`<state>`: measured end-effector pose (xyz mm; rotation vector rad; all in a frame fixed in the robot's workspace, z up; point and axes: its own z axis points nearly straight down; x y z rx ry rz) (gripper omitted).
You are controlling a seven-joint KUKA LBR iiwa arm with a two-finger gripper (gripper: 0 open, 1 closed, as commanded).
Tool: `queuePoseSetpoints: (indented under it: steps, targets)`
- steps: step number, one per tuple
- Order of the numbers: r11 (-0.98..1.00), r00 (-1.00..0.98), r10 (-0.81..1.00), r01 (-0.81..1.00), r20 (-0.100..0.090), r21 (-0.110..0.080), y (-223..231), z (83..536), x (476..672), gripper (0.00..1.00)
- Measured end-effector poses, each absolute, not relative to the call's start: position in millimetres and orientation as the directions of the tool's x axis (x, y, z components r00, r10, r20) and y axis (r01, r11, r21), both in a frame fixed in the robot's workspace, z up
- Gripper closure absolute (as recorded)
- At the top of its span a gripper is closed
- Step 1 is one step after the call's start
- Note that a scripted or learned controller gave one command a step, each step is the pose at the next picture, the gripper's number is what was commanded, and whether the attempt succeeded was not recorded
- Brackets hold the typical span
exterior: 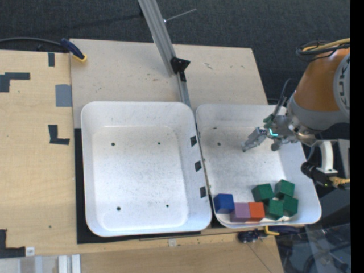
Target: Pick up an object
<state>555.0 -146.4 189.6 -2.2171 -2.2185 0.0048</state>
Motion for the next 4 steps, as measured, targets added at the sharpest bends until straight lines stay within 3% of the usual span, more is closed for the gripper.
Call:
queuePoseSetpoints:
  steps: [1,3,4]
  targets:
    - [0.002,-0.002,1.000,1.000,0.000,-0.001,-146.5,191.9,556.1,0.00]
    - [0.001,-0.001,1.000,1.000,0.001,-0.007,-147.1,93.7,552.7,0.00]
    - [0.003,-0.003,1.000,1.000,0.001,-0.003,-146.3,106.8,554.3,1.00]
